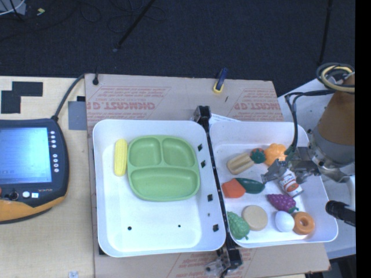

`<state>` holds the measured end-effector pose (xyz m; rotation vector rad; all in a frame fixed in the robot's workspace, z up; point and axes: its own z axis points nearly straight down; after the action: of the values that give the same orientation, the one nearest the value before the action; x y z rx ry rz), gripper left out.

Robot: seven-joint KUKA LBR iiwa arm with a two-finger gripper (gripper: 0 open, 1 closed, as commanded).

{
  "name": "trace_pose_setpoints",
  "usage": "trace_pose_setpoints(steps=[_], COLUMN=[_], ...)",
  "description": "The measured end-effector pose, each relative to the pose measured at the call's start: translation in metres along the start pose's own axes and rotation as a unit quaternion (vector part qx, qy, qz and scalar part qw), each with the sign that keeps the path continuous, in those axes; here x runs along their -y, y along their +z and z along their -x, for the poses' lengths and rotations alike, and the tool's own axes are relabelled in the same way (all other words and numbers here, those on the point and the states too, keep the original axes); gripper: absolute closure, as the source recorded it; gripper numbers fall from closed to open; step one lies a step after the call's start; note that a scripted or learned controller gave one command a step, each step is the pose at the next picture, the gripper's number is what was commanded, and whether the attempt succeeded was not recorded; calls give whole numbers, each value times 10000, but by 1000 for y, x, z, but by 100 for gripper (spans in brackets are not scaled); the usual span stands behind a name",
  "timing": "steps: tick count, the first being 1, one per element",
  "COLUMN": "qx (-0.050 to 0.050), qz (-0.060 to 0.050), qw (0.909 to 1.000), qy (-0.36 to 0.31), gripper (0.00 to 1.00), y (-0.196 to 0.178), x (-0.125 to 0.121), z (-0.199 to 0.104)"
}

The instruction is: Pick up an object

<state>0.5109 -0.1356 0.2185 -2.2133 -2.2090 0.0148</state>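
White plastic forms the two shallow bins on the surface [58, 236]. Nearest in the right bin [324, 227] lie a green broccoli piece [237, 225], a tan round biscuit [254, 217], a white egg [284, 220] and a glazed doughnut [304, 223]. Behind them sit purple grapes [282, 201], a red-and-green pepper [240, 186] and a small red-labelled can [289, 183]. The hand [282, 169] hovers over this can, just beside it; whether it is apart or together cannot be told. Farther back rest a tan bread roll [239, 163] and an orange carrot [269, 153]. The left bin [110, 225] holds a green divided plate [163, 168] with a yellow corn cob [120, 156] touching its left edge. A handheld control pendant [29, 169] lies at far left.
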Motion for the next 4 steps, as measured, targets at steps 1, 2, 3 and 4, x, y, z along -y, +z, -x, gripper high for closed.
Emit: trace_pose_setpoints(steps=[1,2,3,4], qx=[10,8,9,8], qz=[63,55,60,56], qw=[10000,10000,10000,10000], qy=[-11,-13,-12,-13], gripper=[0,0,0,0], y=[-7,55,106,132], x=[-2,-4,-15,-15], z=[0,3,2,0])
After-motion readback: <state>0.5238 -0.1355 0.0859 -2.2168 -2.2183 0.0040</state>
